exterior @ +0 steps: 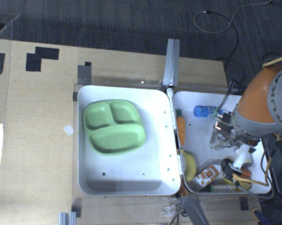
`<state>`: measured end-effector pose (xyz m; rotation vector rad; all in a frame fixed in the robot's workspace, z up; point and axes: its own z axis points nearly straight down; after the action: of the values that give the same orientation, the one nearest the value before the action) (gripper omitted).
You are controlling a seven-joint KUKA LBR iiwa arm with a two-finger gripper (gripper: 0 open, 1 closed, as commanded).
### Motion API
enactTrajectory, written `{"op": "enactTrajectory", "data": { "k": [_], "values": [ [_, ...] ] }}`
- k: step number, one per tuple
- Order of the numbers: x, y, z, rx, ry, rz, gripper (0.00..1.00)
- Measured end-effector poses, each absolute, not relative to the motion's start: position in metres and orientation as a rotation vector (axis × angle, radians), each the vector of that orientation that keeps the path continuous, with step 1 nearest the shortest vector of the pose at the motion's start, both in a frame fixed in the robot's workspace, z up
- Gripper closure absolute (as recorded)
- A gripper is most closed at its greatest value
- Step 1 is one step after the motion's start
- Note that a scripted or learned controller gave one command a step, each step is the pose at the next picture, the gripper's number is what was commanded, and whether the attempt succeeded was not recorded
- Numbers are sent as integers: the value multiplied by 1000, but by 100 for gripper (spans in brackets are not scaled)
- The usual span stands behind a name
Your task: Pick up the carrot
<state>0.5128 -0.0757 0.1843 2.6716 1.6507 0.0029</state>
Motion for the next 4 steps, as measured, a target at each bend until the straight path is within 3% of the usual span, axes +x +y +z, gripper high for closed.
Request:
{"op": "enactTrajectory", "data": {
  "k": [1, 2, 4],
  "values": [
    [488, -94, 218, 2746, 1523, 4, 100],
    [487, -99, 182, 2772, 1478, 2, 100],
    [488, -38, 184, 3015, 882, 4, 100]
  ]
}}
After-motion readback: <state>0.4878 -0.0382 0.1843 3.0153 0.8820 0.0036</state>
